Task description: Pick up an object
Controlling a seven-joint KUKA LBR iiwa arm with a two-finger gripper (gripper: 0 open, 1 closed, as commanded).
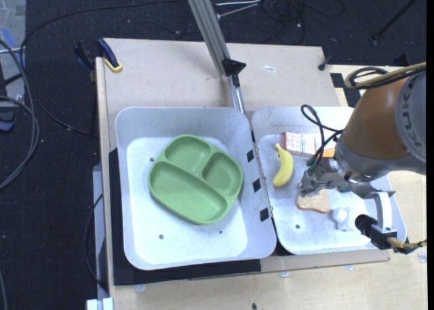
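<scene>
We see the jaws (pixel 313 185) hanging low in the right bin (pixel 291 237), right over the toast slice (pixel 314 202) at the bin's centre; we cannot tell how far open they are or whether they have anything. The banana (pixel 283 165) lies at about 10 o'clock from the toast, the small box (pixel 300 142) at 12 o'clock. The toast looks light, flat and stiff (hard to get under), so we judge an edge pinch best. The banana seems curved, smooth and easier across its middle. A green divided plate (pixel 195 178) sits in the left bin (pixel 135 234).
</scene>
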